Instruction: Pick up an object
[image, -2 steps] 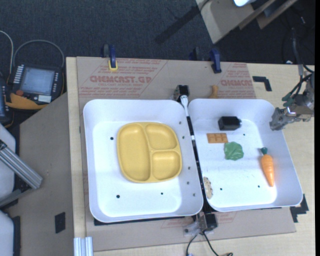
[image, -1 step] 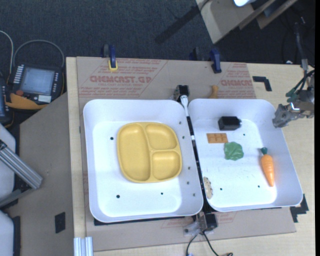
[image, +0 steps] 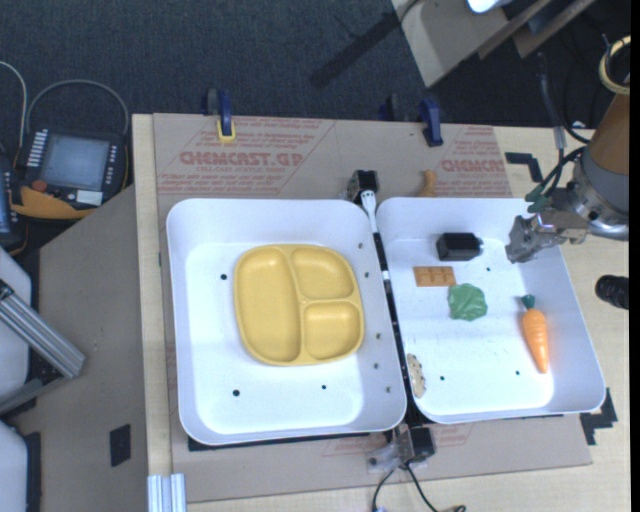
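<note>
The right bin (image: 560, 390) holds a black block (image: 458, 245), a tan waffle-like cracker (image: 434, 277), a green broccoli piece (image: 467, 302) and an orange carrot (image: 536, 337) with a green top. A small speckled item (image: 416, 375) lies at the bin's left edge. My gripper (image: 524, 243) hangs over the bin's upper right part, to the right of the black block and above the carrot. Nothing shows between its fingers.
The left bin (image: 200, 380) carries a yellow divided plate (image: 298, 302). The grey arm (image: 605, 170) enters from the right edge. Blue clamps (image: 226, 115) sit on the cardboard at the back, and a handheld pendant (image: 72, 165) lies off the bench at left.
</note>
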